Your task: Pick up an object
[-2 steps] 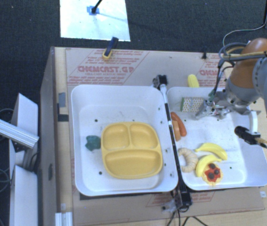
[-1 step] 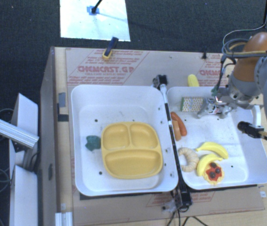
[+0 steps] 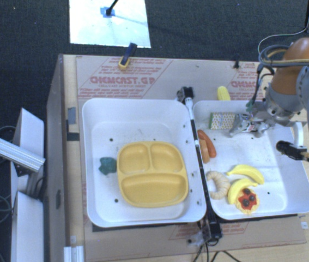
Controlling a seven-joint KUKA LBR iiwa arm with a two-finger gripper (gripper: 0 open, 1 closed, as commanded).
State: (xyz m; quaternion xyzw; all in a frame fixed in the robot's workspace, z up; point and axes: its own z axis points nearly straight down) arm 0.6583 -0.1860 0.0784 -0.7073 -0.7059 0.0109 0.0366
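The bench (image 3: 143,72) is covered by a brown protective sheet printed with red lettering, and two shallow white bins are seated on it side by side. The left bin (image 3: 97,146) is occupied by a yellow divided tray (image 3: 152,173) lying flat near its centre, with a small dark green object (image 3: 108,166) placed just beside the tray's left edge. The right bin (image 3: 298,195) is entered from the right by the grey arm (image 3: 307,86), whose orange band (image 3: 298,56) is seen above the wrist. The gripper (image 3: 248,125) is positioned low over the far part of the right bin, just beside a small speckled green block (image 3: 222,120); whether anything is gripped cannot be told. The candidate objects for picking are distributed across the right bin: an orange carrot-like piece (image 3: 207,144) is located along the left wall, a pale knobbly item (image 3: 218,183) is located near the front, two bananas (image 3: 246,172) lie beside it, and a small orange piece with dark spots (image 3: 247,201) rests against the nearer banana. A small yellow object (image 3: 223,94) is located on the bench just behind the right bin.
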